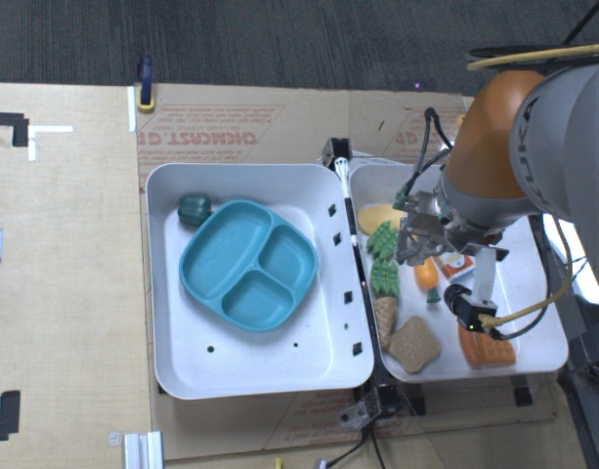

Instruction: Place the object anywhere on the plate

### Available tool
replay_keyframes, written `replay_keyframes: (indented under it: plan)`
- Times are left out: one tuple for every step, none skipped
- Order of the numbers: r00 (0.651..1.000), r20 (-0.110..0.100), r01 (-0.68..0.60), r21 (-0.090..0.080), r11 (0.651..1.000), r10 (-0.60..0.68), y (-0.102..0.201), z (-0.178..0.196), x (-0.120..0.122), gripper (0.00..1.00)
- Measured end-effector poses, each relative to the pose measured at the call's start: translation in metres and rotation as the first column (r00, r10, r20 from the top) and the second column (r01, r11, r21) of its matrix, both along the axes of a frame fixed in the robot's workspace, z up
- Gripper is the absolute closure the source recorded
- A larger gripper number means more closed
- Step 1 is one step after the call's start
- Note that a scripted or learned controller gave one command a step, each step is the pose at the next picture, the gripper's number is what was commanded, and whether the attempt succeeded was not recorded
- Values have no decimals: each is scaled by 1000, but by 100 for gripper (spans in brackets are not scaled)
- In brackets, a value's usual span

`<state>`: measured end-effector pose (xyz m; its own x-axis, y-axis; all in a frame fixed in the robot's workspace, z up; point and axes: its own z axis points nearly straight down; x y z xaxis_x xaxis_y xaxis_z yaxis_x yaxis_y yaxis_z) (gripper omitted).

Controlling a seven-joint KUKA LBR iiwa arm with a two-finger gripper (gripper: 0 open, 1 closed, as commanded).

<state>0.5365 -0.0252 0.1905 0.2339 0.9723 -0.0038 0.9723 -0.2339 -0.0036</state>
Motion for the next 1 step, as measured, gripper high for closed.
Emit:
replay_keyframes:
  plan:
    - [998, -2, 55, 2, 998, -55, 96, 0, -25, 100]
